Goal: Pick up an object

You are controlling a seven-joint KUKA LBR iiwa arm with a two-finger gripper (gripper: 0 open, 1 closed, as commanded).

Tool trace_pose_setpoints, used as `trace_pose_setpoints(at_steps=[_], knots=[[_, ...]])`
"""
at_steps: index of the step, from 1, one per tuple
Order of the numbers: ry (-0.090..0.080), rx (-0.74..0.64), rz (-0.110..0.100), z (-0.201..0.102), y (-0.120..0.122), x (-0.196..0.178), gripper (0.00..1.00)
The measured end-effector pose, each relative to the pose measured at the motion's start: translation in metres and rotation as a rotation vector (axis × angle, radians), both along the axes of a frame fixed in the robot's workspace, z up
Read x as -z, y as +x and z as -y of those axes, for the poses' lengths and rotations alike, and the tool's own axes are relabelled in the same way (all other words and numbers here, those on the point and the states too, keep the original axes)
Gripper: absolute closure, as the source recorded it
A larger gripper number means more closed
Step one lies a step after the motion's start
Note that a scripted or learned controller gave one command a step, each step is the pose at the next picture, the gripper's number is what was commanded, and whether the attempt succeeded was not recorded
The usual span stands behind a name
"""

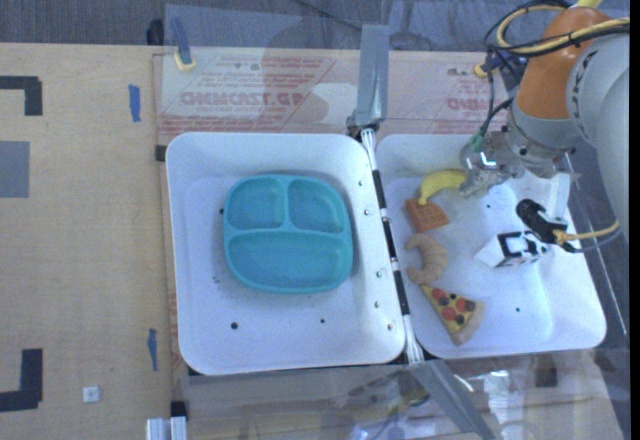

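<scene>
From the overhead camera I see the banana [441, 185] in the right bin [580, 328], just above the waffle piece [427, 216]. I'd drop straight over its middle. The gripper [478, 168] hangs touching the banana's right end; whether it grips anything, I cannot tell.

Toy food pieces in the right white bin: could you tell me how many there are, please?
4: yellow plastic banana at the back, orange waffle square before it, tan croissant mid-bin, pizza slice nearest. The arm may hide others.
</scene>
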State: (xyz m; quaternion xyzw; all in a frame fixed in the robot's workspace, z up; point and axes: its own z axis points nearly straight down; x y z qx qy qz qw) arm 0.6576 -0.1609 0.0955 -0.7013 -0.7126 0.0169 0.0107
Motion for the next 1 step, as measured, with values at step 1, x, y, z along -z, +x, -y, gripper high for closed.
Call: trace_pose_setpoints(at_steps=[1], knots=[[0.001, -0.001, 0.000, -0.0007, 0.0000, 0.0002, 0.00]])
